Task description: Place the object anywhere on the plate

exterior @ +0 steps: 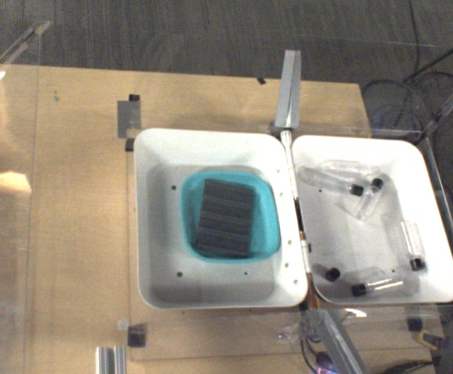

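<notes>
Left bin (150, 232): one teal plate (189, 209), roughly centred. One dark block (226, 218) lies flat on it, ribbed top up, long axis running up-down in the camera view with a slight tilt. Its outline sits inside the plate rim on all sides, with teal showing around it. Judgement: the placing looks already done, with the block resting on the plate.

Gripper fingers: cannot tell whether spread or pressed together.

Handling (judgement, from looks only):
- The block looks like foam or soft rubber: matt, ribbed and probably light.
- It likely gives under a pinch, so a firm close is tolerable. It does not look fragile.
- The matt surface should not slip.
- Best hold is across the two long sides at mid-length, with the fingers coming straight down. The ribs run across the short width, so a grip across the width bears on rib ends.
- The raised plate rim lies near the block's edges. A low approach could catch the rim and shift the plate.

Counts:
- Bins: 2, the left one and the right bin (438, 209), touching along a centre seam.
- Plate: 1.
- Block: 1.
- Clear vials (329, 179) with black caps, scattered in the right bin: 5 caps counted. The clear bodies blur against the white, so about 5 vials.
</notes>
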